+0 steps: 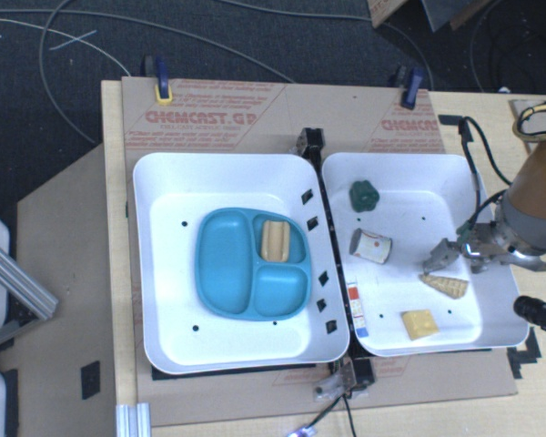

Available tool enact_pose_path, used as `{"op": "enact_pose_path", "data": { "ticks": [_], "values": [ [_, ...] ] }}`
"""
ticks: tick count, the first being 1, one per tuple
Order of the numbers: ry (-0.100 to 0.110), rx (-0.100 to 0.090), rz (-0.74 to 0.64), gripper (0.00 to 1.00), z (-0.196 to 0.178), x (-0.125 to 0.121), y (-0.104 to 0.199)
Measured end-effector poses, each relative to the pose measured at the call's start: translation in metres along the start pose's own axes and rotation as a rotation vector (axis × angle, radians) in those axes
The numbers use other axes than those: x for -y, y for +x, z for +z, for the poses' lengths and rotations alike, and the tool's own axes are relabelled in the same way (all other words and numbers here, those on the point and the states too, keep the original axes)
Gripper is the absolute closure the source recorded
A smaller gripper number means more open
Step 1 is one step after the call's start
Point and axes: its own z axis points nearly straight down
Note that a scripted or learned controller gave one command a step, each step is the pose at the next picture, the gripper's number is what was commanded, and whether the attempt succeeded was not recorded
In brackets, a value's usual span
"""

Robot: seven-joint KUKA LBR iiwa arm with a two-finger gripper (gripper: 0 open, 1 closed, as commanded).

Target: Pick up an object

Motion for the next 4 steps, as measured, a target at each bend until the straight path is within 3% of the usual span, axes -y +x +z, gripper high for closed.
{"op": "enact_pose_path", "data": {
  "ticks": [1,2,4],
  "values": [
    [-0.001,0.001,0.0,0.0,0.046,0.001,0.001],
    [-0.008,0.003,0.0,1.0,0.032,-0.001,0.0],
    [-0.015,0.007,-0.001,1.0,-0.09,0.005,-0.007]
  ]
}}
